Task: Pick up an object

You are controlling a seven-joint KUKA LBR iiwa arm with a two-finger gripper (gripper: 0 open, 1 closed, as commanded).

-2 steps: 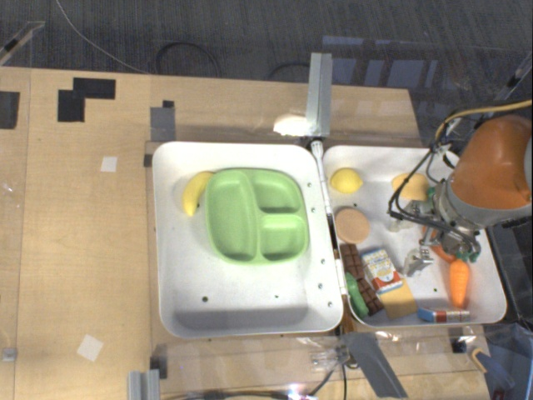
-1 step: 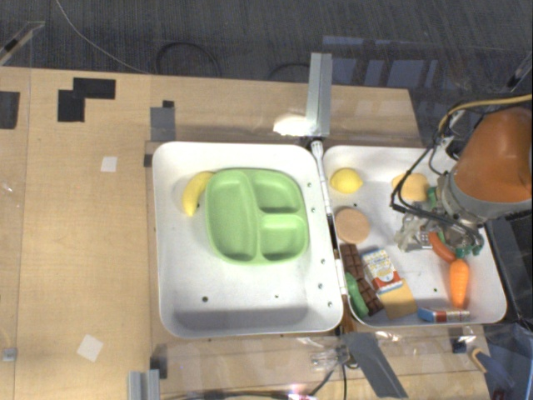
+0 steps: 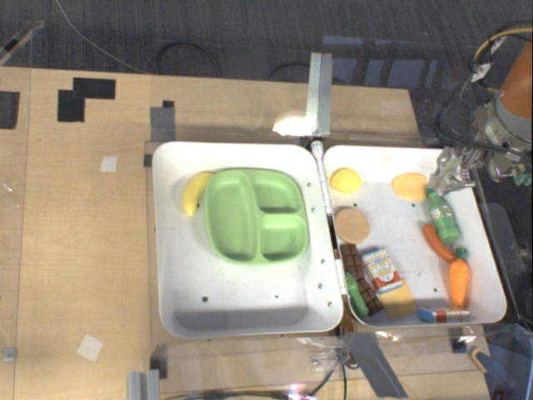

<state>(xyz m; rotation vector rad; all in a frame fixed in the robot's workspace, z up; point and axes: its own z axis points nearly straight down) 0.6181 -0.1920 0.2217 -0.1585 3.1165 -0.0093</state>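
My gripper [image 3: 448, 176] hangs over the far right corner of the right bin [image 3: 491, 261], open, with nothing between its fingers. Just below it lies a green bottle [image 3: 444, 221], its top close to the fingertips. A yellow lemon-like piece [image 3: 409, 186] sits to the gripper's left and a second one [image 3: 346, 180] lies further left. An orange carrot [image 3: 459, 281] and a reddish sausage shape [image 3: 436, 242] lie along the bin's right side.
The right bin also holds a tan disc [image 3: 352, 223], a chocolate bar [image 3: 358, 275], a small carton [image 3: 382, 269], a yellow block [image 3: 399, 302] and a blue-red marker [image 3: 442, 314]. The left bin [image 3: 179, 290] holds a green divided plate [image 3: 254, 213] and a banana [image 3: 194, 192].
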